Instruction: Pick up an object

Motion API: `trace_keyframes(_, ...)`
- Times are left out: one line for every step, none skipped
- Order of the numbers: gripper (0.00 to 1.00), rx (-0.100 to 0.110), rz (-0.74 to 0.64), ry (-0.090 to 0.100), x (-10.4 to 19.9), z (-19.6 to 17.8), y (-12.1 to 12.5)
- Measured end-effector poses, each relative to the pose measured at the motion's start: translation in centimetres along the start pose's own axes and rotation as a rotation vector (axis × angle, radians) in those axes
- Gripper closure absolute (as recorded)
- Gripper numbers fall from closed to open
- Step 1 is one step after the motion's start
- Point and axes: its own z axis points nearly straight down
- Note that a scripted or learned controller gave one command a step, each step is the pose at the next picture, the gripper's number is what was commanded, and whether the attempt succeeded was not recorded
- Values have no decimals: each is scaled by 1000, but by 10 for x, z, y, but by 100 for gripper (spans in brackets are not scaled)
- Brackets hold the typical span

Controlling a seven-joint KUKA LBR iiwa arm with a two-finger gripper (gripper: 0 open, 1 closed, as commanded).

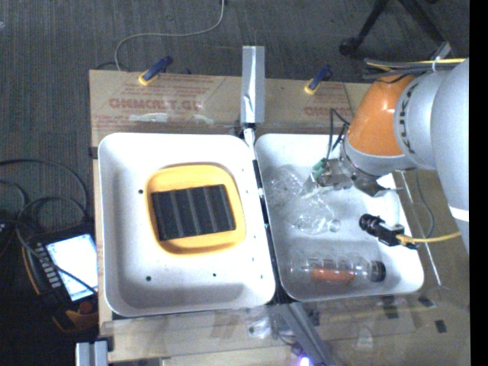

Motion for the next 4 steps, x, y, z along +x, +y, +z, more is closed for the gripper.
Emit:
trace_keyframes(0, 8, -2, 2, 2, 4, -2)
trace_keyframes(0, 6, -84, -1, 9, 14, -38)
trace_keyframes(0, 13, 88, 0, 18, 16, 0)
trace_keyframes(100, 1, 93, -5, 14, 1, 3)
